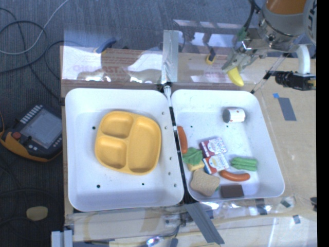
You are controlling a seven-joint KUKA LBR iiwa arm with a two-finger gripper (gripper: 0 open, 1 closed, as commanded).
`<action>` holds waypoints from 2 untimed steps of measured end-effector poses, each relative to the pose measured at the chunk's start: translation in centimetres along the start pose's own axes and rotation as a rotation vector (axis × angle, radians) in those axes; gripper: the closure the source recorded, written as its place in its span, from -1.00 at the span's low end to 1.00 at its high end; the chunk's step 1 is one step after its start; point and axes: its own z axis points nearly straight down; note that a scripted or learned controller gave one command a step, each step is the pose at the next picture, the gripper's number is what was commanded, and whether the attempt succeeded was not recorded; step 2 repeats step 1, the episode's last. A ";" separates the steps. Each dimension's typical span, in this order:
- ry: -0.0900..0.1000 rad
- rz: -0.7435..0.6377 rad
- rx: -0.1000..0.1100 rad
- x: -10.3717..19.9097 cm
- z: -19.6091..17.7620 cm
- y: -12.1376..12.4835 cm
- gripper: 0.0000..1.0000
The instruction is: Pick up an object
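Bins: left bin carries yellow divided plate; right bin carries bread slice, snack packets, sausage, green pickle, small cylinder. Gripper raised beyond right bin's far edge, fingers closed on banana.

No text, label or number is sharp enough to read.

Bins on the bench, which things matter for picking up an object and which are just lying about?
Job:
gripper
banana between its fingers
right bin
can
sausage
bread
pickle

Lying about:
yellow plate
left bin
pendant
cables
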 end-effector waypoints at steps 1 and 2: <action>0.003 -0.171 0.003 3.7 9.9 -6.4 1.00; 0.003 -0.171 0.003 3.7 9.9 -6.4 1.00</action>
